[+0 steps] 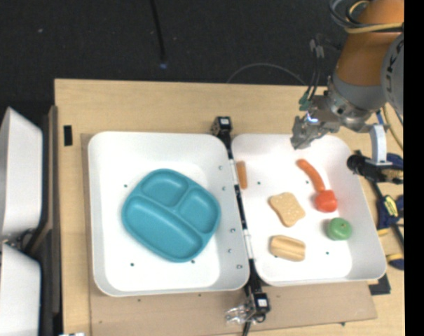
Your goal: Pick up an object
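We see gripper (304,136) over right bin's (362,268) back edge, above orange carrot (317,182). Jaws' state: we cannot tell. Teal plate (171,214) in left bin (106,271).

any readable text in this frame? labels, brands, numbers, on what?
None readable.
Teal divided plate: plain, no print.
Toy foods in the right bin, namely the bread slice, bun, green apple and orange carrot: no markings.
Arm's orange band: no lettering can be made out.
Black clip between the bins: too small to tell.
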